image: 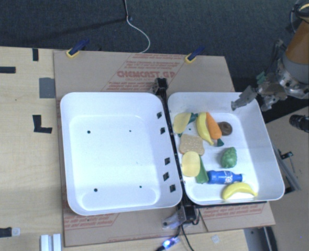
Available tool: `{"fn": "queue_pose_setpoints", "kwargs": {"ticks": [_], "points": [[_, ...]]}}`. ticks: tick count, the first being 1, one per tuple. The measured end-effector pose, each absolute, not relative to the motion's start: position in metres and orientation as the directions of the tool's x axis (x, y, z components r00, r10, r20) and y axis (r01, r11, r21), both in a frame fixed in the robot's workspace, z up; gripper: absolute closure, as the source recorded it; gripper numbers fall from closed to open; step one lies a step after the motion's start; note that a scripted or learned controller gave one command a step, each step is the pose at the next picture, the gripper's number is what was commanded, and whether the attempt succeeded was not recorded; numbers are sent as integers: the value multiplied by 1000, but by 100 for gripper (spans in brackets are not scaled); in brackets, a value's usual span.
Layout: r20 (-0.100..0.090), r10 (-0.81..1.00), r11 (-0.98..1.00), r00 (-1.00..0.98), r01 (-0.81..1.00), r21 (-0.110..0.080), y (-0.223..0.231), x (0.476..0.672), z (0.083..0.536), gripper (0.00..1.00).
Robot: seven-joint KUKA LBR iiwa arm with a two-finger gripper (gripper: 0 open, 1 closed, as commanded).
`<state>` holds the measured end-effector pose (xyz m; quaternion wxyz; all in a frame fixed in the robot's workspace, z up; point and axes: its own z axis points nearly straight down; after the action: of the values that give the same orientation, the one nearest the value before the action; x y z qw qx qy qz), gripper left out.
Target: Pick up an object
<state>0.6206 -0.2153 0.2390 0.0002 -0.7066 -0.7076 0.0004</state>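
The toys all lie in the right bin (267,156): a banana (239,191) at its near edge, a blue bottle (223,177) just behind the banana, a green lump (229,157) behind the bottle, and an orange carrot (213,125) beside a second banana (203,128) near the bin's far side. The end effector (251,99) hangs over the right bin's far right corner with nothing between its fingers; whether they are apart or together cannot be told. The left bin (70,140) touches the right bin on the worktop (18,140).
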Motion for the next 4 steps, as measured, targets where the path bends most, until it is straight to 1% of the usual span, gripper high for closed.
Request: {"fn": "queue_pose_setpoints", "kwargs": {"ticks": [1, 2, 3, 4], "points": [[7, 1000, 6, -5, 1000, -17, -147, 596, 91, 0], [0, 1000, 5, -5, 1000, -3, -147, 659, 83, 0], [-1, 1000, 3, -3, 1000, -1, -147, 658, 95, 100], [-1, 1000, 3, -3, 1000, 5, -137, 670, 162, 100]]}}
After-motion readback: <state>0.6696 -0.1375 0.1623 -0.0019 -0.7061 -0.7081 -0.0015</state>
